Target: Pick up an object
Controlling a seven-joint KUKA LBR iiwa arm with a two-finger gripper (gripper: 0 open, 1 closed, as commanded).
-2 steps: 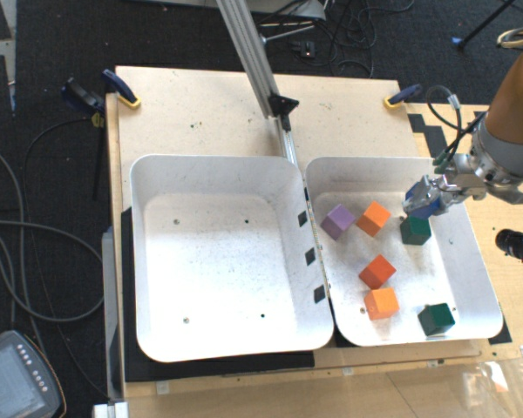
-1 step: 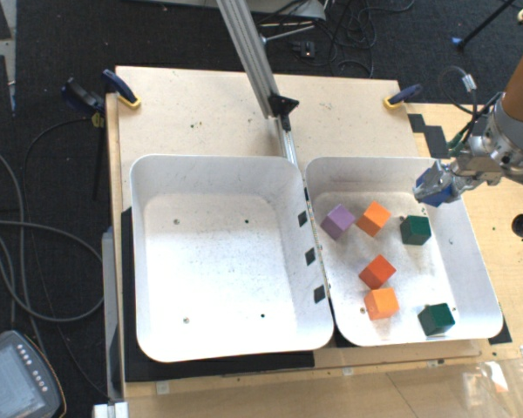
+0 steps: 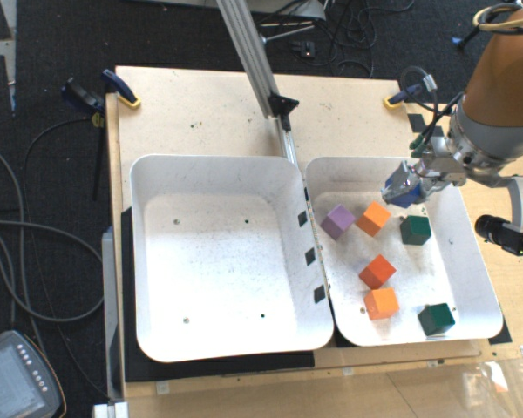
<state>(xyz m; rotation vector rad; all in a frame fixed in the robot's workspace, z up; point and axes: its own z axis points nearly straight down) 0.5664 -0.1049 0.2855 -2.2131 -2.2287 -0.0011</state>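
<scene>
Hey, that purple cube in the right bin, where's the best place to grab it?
Probably from straight above, gripping the purple cube across its two flat side faces. Its top is exposed, and it sits slightly apart from the orange cube beside it.

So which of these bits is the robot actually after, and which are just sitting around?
Part of the job:
- purple cube
- three orange cubes
- two green cubes
- right bin holding them
- gripper above it

Just lying about:
- left bin
- clamps
- floor cables
</scene>
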